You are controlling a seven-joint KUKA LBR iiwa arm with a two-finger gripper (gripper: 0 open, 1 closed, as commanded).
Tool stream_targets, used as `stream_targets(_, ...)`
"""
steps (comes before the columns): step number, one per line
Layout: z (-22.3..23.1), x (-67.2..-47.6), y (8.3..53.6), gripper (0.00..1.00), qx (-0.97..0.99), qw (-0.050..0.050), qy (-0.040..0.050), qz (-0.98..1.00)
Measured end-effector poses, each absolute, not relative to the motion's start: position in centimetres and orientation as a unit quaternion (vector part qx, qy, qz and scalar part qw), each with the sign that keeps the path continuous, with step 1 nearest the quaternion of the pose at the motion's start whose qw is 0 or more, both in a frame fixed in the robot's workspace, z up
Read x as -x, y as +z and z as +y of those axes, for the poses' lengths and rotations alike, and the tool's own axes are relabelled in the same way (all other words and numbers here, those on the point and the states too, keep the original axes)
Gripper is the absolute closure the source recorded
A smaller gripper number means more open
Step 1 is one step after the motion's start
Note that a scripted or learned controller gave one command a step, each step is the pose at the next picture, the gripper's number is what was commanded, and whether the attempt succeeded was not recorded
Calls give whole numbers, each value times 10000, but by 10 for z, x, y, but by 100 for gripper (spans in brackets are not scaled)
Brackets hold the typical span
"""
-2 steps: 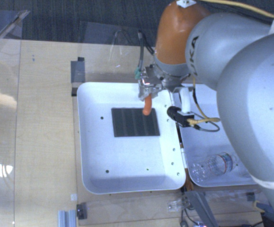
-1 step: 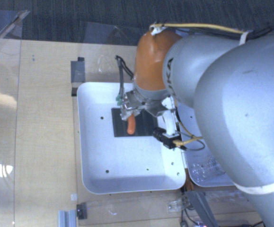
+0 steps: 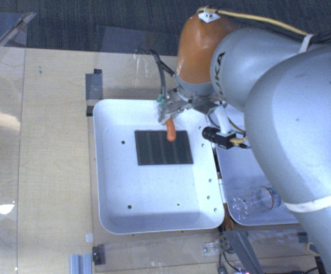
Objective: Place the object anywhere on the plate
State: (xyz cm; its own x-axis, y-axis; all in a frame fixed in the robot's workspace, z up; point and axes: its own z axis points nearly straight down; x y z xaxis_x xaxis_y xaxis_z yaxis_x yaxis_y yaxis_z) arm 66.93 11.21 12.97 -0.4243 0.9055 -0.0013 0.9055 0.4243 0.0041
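Observation:
A dark ribbed rectangular plate (image 3: 164, 148) lies flat in the left white bin (image 3: 114, 193). My gripper (image 3: 168, 120) hangs over the plate's far edge, reaching down from the orange-banded wrist. It is shut on a small orange stick-shaped object (image 3: 171, 132), which points down from between the fingers. The object's lower end is over the plate's upper edge; I cannot tell whether it touches the plate.
A clear plastic bottle (image 3: 255, 201) lies in the right white bin (image 3: 236, 170), partly under the arm. The big grey arm covers most of the right bin. The left bin's white floor surrounds the plate on all sides.

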Motion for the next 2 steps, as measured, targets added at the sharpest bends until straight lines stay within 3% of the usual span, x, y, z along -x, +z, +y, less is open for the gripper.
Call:
stream_targets(1, 105, -659, 187, 100, -5241, 30, 28, 8517)
stream_targets(2, 105, -659, 187, 0, -5241, 29, 27, 8517)
